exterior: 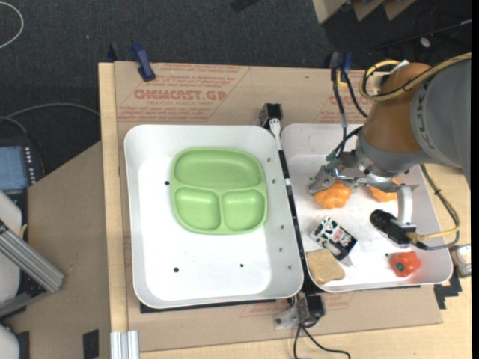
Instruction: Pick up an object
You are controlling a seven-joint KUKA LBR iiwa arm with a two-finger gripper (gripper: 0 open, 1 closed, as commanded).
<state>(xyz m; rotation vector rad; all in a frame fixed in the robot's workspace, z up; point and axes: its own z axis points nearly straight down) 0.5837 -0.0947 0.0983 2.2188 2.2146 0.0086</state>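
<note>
My gripper (334, 176) hangs low in the right bin (299, 144), near its upper left part. Right below it, touching or almost touching, lies an orange lumpy object (334, 195). A second orange piece (382, 195) peeks out to the right under the wrist. In front of these lie a small black and white patterned object (334, 235), a tan bread-like slice (325, 266) at the bin's front left corner, and a red round object (405, 264) at the front right. The grey arm with its orange band hides the bin's back right part.
The left bin (150, 260) holds a green divided plate (219, 190) in its upper middle. A raised rim between the two bins runs just left of the gripper. Both bins rest on a cardboard sheet (187, 88).
</note>
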